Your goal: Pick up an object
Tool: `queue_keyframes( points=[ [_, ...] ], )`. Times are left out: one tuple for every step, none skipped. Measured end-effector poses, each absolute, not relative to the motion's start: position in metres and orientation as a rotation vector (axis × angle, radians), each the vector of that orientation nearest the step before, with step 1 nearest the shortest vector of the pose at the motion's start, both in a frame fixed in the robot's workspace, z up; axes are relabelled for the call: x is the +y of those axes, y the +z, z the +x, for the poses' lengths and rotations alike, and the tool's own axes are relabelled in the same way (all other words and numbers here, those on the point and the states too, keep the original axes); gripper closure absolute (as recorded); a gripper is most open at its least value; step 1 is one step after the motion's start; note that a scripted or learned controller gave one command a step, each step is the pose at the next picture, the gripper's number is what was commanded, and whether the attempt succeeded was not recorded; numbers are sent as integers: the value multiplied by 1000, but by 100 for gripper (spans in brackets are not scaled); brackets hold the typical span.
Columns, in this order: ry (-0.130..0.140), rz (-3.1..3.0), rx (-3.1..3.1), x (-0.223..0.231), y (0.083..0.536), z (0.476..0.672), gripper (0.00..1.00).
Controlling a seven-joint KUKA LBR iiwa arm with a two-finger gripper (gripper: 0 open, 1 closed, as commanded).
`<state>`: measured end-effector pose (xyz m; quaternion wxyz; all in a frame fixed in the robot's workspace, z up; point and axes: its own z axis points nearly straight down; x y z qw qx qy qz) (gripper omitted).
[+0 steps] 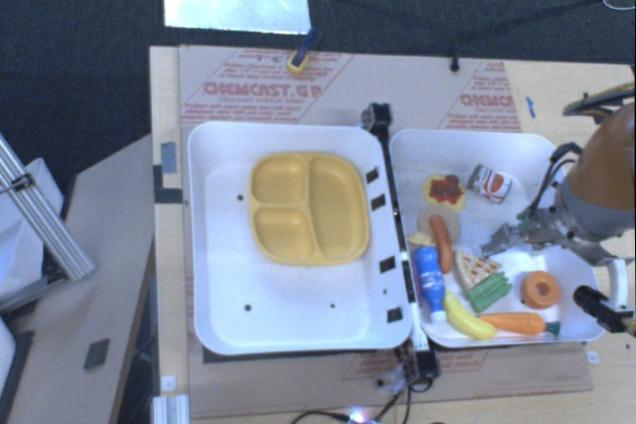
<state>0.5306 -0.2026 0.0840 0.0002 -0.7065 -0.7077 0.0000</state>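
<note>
At the frame's right, the tool (505,237) hovers over toy food, grip state unclear; next it must descend.

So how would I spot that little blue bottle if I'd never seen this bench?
Start at the right white bin, the one crowded with toy food. Follow its left wall toward the near edge: the blue bottle lies there, white cap pointing at you, between a sausage and a banana. It is the only blue item in that bin.
</note>
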Motion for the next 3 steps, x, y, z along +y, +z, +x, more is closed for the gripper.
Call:
queue_keyframes(
  points=[
    [-3,-2222,-2226,-203,96,532,100],
    [-5,-2221,-2231,-200,155,542,100],
    [-4,-2221,-2229,-200,199,542,100]
  ],
)
